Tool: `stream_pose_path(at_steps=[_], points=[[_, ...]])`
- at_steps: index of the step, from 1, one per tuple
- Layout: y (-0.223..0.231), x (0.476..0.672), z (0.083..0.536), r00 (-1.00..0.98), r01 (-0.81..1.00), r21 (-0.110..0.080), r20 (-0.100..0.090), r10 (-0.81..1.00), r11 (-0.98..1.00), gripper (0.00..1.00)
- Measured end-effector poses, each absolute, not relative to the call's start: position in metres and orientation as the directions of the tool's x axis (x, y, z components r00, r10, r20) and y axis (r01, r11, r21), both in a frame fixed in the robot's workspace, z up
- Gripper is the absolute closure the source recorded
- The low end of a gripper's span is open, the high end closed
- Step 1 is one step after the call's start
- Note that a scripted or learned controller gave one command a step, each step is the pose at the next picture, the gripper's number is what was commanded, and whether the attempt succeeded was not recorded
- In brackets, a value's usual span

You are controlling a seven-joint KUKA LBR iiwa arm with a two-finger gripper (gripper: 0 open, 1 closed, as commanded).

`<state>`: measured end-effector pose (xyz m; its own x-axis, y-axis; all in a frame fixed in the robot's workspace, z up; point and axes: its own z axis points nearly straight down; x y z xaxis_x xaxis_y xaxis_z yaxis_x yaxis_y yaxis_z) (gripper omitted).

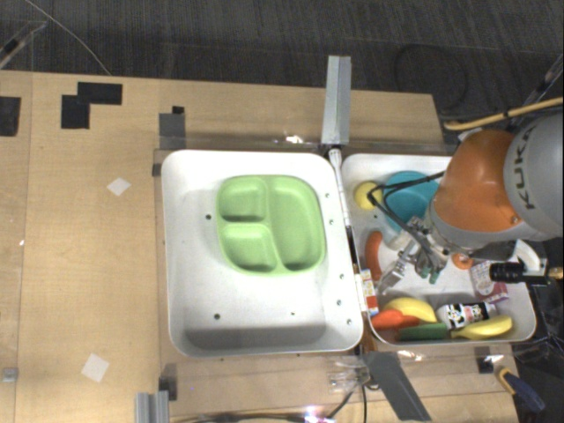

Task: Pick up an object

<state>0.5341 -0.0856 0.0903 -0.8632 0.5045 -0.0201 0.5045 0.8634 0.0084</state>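
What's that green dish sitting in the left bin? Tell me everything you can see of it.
The green tray is a pale lime, plastic-looking dish with rounded corners and three compartments: two smaller ones on its left side, one larger on its right. It lies flat and right side up, slightly rotated, near the middle of the left white bin, resting on the bin's floor. Nothing else touches it.

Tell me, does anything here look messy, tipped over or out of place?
Nothing looks spilled or broken. The green divided tray sits slightly askew in the left bin. The right bin is crowded: a small bottle lies on its side among toy fruit, and a banana is pushed against the front wall.
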Motion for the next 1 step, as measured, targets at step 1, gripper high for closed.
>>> stream_pose_path(at_steps=[1], points=[[-0.1446, 0.5915, 0.0952, -0.765, 0.645, 0.003, -0.003, 0.645, 0.765, 0.0]])
